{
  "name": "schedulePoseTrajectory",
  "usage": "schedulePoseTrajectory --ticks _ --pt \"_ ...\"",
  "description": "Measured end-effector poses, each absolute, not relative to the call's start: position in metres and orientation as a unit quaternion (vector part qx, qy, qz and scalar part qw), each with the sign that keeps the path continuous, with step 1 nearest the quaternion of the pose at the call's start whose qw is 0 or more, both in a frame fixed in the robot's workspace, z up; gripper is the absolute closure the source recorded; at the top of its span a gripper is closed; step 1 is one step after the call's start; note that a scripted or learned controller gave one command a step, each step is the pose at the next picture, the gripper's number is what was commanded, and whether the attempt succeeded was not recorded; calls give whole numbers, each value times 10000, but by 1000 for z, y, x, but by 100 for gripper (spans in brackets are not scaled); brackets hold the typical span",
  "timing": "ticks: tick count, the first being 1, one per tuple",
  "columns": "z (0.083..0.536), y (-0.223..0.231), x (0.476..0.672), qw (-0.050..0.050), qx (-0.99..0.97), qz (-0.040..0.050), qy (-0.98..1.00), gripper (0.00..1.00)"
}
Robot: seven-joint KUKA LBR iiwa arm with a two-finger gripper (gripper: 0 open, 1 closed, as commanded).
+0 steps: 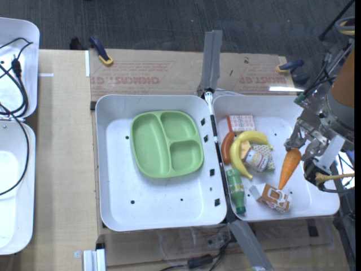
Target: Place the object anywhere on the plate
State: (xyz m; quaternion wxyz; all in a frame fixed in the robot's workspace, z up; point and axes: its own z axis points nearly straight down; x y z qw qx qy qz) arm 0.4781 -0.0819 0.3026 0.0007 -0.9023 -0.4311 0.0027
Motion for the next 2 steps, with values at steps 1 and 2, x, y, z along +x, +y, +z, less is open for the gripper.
schedulePoseTrajectory --ticks 1,2 --pt "226 -41 507 13 -8405 28 -5418 100" --pt "245 48 520 3 -8231 23 -5679 100"
